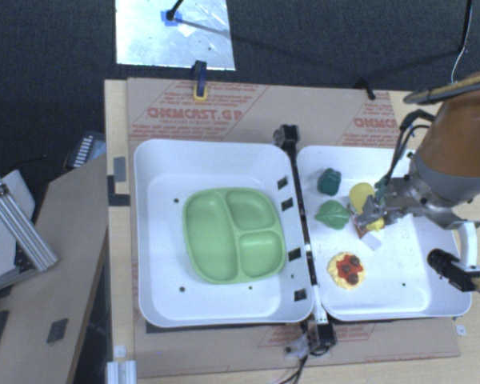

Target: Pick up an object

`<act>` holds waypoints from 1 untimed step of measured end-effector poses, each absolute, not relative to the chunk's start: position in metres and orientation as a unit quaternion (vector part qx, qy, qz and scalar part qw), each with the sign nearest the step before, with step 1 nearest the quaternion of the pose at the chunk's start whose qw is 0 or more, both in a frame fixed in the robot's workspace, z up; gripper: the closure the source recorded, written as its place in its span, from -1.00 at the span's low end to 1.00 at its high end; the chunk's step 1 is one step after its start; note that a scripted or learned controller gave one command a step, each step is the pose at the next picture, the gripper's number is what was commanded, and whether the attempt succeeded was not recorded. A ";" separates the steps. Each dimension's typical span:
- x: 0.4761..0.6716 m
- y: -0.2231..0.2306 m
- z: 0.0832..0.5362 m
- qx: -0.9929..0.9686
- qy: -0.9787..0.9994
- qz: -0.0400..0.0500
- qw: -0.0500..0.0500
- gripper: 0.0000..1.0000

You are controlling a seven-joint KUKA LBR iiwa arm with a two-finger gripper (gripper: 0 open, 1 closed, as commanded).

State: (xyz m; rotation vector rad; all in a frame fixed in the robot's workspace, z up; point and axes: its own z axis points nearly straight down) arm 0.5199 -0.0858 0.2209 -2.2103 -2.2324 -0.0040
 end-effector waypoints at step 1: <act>0.520 -0.038 0.223 -0.703 -0.711 -0.001 0.000 1.00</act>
